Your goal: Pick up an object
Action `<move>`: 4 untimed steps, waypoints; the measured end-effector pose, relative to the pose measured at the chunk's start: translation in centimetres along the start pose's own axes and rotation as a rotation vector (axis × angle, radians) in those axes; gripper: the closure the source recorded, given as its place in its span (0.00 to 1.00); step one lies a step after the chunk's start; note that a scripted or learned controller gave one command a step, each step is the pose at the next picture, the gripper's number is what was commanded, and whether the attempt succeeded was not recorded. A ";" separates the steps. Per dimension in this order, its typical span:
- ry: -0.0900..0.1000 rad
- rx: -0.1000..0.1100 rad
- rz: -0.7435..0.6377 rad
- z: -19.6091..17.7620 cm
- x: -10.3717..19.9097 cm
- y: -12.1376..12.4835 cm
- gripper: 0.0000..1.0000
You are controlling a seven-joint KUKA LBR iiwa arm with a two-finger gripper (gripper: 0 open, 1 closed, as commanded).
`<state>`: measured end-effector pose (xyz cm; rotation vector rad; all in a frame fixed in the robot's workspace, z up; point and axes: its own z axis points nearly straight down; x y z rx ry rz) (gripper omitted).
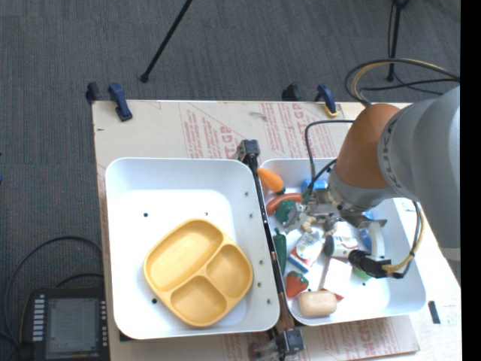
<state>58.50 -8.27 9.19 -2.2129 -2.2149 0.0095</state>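
**Arm over right bin, nothing confirmed in grip**

While the arm (409, 149) hangs in from the right, its grey body and orange band cover the back right part of the right bin (406, 295). Bench (188, 130) is a cardboard-faced board, blue clamps at the far edge.

Left bin (124, 194): holds one yellow divided plate (199, 273), three compartments, lying flat, rotated diagonally, toward the near side.

Right bin: small-item clutter, packed along the left wall and centre.
- Gripper (319, 218) sits low over the middle of the pile, above the white carton. Fingers are lost in the metal hardware and clutter; can't tell whether they're spread or closed, and no object is visibly between them.
- White carton (306, 250) with red and green print, just under and nearer than the gripper, tilted.
- Beige oval piece, looks like a bread roll (317, 303), at the near edge of the bin.
- Orange carrot-like piece (270, 179) at the far left corner, against the dividing wall.
- Strawberry (295, 283), just beside the roll, on its far-left side.
- Dark green slim item (280, 248) along the left wall, between the carrot and the strawberry.

Pick candidates all sit in the right bin, on the bin floor or on each other.
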 end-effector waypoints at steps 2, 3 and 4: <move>0.002 0.005 -0.001 -0.7 0.0 0.0 0.00; 0.003 0.010 -0.002 -1.5 0.0 0.0 1.00; 0.003 0.010 -0.002 -1.4 0.0 0.0 0.00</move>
